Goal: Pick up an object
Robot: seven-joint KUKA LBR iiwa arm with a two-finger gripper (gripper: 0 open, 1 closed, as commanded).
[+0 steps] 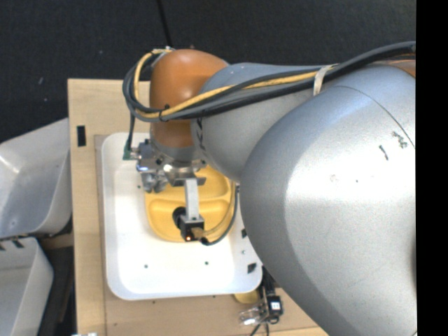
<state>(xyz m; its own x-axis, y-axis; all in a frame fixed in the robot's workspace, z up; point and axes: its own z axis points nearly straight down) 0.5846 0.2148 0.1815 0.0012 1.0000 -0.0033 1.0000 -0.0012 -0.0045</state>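
Gripper [161, 177] hangs low in the white bin [140, 271], a yellow dish [161, 224] lying directly beneath it and spreading toward the arm's side; its grip, open or closed, cannot be told

No legible text; faint marks [397, 140] on arm [336, 215], possibly lettering.

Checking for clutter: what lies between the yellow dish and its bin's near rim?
Only bare white floor with two tiny dark specks, seen in the camera view, between the yellow dish and the bin's near rim.
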